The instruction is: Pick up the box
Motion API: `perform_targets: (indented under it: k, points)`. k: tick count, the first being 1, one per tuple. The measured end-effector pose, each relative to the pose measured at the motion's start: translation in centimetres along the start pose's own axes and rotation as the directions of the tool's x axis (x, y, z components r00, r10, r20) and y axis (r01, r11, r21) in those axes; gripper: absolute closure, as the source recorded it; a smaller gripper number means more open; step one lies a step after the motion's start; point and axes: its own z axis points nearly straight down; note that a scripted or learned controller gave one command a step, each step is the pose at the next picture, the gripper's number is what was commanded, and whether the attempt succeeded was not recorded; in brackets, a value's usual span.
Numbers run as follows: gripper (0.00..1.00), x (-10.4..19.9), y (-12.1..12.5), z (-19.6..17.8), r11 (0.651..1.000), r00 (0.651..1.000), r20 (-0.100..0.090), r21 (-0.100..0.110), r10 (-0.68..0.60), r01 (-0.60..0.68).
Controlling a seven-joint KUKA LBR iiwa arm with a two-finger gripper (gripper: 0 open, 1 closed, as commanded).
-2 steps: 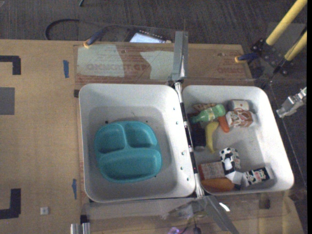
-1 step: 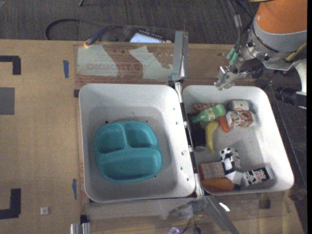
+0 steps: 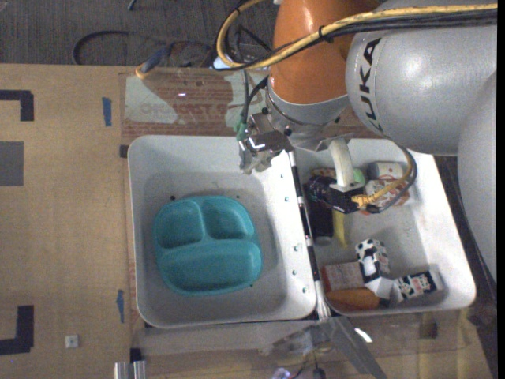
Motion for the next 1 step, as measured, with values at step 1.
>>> perform_targets:
  k: [1]
  points:
    - [1.00, -0.35, 3.97, -16.21, 0.996, 0.996, 0.001, -0.003, 0.087, -0.087]
